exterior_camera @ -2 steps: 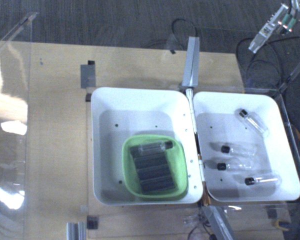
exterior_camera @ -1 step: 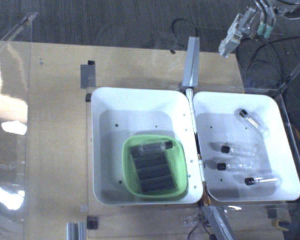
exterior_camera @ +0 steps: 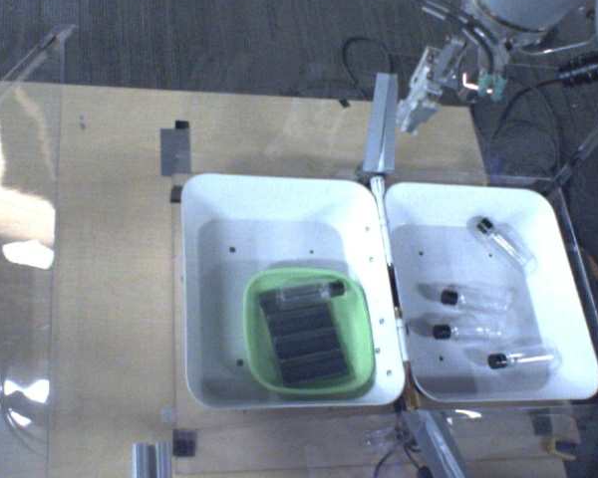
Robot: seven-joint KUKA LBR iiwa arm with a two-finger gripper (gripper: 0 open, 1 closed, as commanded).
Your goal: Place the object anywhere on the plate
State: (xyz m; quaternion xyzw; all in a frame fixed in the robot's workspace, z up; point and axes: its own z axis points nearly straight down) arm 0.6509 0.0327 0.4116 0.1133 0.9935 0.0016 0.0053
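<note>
Beyond the bins' far rim the hand (exterior_camera: 420, 101) hangs, grip unclear; one vial (exterior_camera: 301, 292) lies on the green plate (exterior_camera: 254, 312).

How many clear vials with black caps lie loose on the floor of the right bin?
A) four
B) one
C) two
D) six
A: four capped vials lie in the right bin: one near its far corner, two in the middle, and one near its front edge.
</note>
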